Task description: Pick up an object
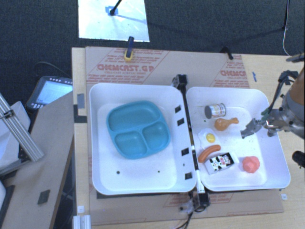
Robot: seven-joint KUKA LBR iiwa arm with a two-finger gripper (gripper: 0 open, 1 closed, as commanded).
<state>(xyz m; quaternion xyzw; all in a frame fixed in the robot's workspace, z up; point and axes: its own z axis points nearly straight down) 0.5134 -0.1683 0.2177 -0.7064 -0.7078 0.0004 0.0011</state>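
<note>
Risk 1: the pincer [249, 129] hangs over bare floor of the right bin [276, 175], between the chicken leg [225, 123] and the pink lump [251, 164]. A straight drop from here prob. closes on nothing.
Risk 2: hot dog [209, 153], fried egg [209, 138] and cow-print box [221, 162] lie close together near the divider; going for one could nudge the others or grab two.
Risk 3: the can [215, 110] lies on its side, likely to roll if touched off-centre.
Risk 4: pink lump looks rounded and sits near the bin's front-right corner; may squirt out of the grip or get pushed to the wall.
Pincer state: can't tell. It shows as a dark, blurred tip and the gap isn't readable. Nothing seen in it.
Arm pose: arm [293, 113] enters from the right edge, wrist over the right bin's right rim, tip angled down-left toward bin centre. Height above floor: can't tell.
Task things: all candidates are in the right bin. Chicken leg is nearest the tip, just up-left; pink lump is near, below it.
Left bin [97, 128]: holds the blue divided tray [138, 129], well apart from the arm.
Table [157, 63]: carries both bins side by side.
</note>
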